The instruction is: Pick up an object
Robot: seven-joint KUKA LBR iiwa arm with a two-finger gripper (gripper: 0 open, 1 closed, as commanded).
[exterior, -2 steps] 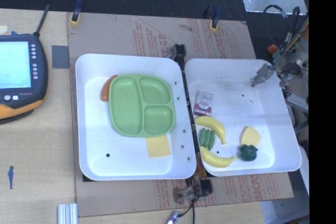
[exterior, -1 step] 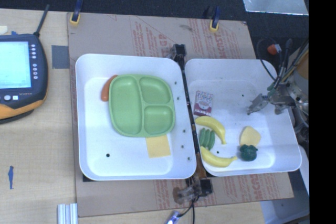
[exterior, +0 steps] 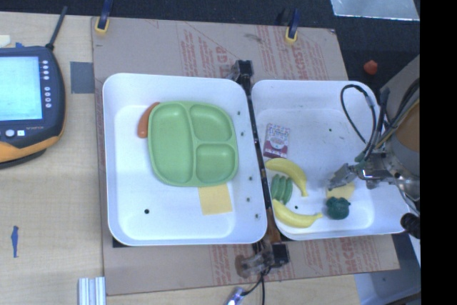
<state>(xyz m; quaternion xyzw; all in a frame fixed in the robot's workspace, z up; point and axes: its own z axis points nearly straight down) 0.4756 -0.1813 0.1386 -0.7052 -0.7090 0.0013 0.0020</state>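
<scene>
Two white bins sit side by side on the counter point(exterior: 50, 225), over a sheet of brown cardboard point(exterior: 186, 53).

Left bin point(exterior: 125, 218), three items: one green divided plate point(exterior: 193, 143); one orange piece point(exterior: 143, 121) tucked at the plate's left rim, partly hidden; one yellow square slice point(exterior: 216, 199) touching the plate's near edge. Bare floor runs along the left and near walls.

Right bin point(exterior: 314, 100), six items: one small printed packet point(exterior: 278, 140) near the dividing wall; two bananas, one point(exterior: 288, 171) below the packet and one point(exterior: 295, 216) by the near wall; one green pod-like piece point(exterior: 281, 188) between them; one dark green lump point(exterior: 338, 208); one pale yellow piece point(exterior: 342, 190) just above the lump. The far half of the floor is bare.

Gripper point(exterior: 343, 175): low at the right side of this bin, directly over the pale yellow piece; whether its fingers are apart or together cannot be told. Black cable point(exterior: 351, 107) loops above it.

One handheld screen unit point(exterior: 28, 107) at the counter's left edge.
</scene>
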